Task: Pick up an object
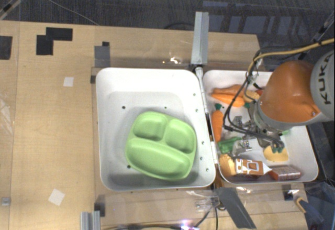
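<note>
Pale wooden bench (47, 134), dark carpet beyond; gripper (251, 137) low in right bin (309, 163) — grip state unclear

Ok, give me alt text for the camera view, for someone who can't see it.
A grey and orange robot arm reaches down into the right white bin among small food items. The left white bin holds a green divided plate.

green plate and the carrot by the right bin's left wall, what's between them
In the camera view, bare floor of the left bin and the two bins' adjoining walls separate the green plate from the carrot; no object lies between.
</note>
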You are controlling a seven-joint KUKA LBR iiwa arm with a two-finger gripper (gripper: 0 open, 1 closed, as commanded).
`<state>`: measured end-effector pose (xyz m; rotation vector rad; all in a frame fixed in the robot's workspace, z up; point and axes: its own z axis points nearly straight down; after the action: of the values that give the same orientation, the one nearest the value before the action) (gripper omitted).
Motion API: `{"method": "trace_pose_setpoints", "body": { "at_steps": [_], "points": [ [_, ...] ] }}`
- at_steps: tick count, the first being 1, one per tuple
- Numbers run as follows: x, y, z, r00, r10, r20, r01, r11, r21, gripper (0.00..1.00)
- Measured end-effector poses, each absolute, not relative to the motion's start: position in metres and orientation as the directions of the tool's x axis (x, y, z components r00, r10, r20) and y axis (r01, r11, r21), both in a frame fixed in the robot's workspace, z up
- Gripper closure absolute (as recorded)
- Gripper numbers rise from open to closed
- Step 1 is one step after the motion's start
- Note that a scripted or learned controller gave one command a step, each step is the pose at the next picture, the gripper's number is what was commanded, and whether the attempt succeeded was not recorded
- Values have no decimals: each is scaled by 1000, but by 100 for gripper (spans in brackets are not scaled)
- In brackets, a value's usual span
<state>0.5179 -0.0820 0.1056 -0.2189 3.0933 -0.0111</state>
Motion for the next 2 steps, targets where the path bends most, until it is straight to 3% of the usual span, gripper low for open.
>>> {"method": "trace_pose_setpoints", "body": {
  "at_steps": [1,2],
  "points": [
    [530,-120,121,-884,-467,-9,-467,884,-5,100],
    [544,-127,139,-629,-777,-7,-777,629,-7,100]
  ]
}}
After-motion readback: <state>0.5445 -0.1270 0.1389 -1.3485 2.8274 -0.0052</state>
